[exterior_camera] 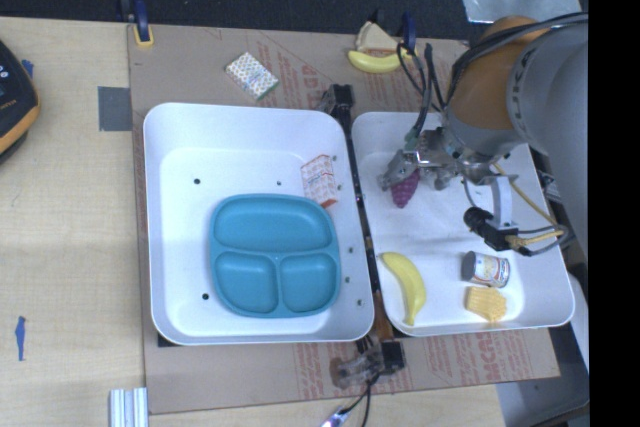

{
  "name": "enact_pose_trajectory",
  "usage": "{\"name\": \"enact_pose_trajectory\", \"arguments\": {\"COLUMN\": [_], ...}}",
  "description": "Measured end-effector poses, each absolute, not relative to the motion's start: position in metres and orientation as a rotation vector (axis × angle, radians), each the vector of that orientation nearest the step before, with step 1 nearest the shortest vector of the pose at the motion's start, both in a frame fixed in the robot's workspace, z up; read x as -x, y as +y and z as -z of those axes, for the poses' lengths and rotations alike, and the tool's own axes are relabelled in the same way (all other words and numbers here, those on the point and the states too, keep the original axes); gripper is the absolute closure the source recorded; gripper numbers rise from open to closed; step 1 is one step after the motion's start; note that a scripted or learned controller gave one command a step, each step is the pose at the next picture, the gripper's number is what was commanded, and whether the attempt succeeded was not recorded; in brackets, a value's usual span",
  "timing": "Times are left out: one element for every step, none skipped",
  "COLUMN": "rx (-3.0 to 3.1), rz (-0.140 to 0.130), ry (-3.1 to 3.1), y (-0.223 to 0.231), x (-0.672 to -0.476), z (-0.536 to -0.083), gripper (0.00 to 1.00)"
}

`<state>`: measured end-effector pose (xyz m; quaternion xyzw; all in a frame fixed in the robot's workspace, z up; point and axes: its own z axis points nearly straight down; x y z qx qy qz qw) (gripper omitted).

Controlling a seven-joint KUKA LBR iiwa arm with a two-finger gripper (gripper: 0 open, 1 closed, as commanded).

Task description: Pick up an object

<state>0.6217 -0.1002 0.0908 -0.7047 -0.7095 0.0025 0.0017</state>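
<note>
A: Where is the arm?

B: It comes in from the right, grey with the orange band, over the right bin. End effector is low in that bin's upper left part.

A: Holding anything?

B: A small purple object sits directly under the tips, touching or nearly so. Whether the end effector is spread or pressed on it, cannot tell; the parts blur together.

A: Other contents of that bin?

B: Yellow banana along the lower left wall. A small can lower right, with a yellow sponge-like block just below it. Dark cabling hangs off the wrist above the can.

A: Left bin?

B: Blue three-compartment tray lying flat, centre to lower part. A small red-and-white packet near the upper right corner, just beside the tray's rim.

A: Outside the bins?

B: On the surface: a patterned square packet above the left bin, and a second banana with a pale slice-shaped thing above the right bin.
</note>
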Motion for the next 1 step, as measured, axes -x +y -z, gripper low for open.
{"name": "enact_pose_trajectory", "arguments": {"rx": [2.210], "rz": [-0.009], "ry": [-2.229], "y": [-0.1012], "x": [-0.6225], "z": [-0.1020], "gripper": [1.00]}}
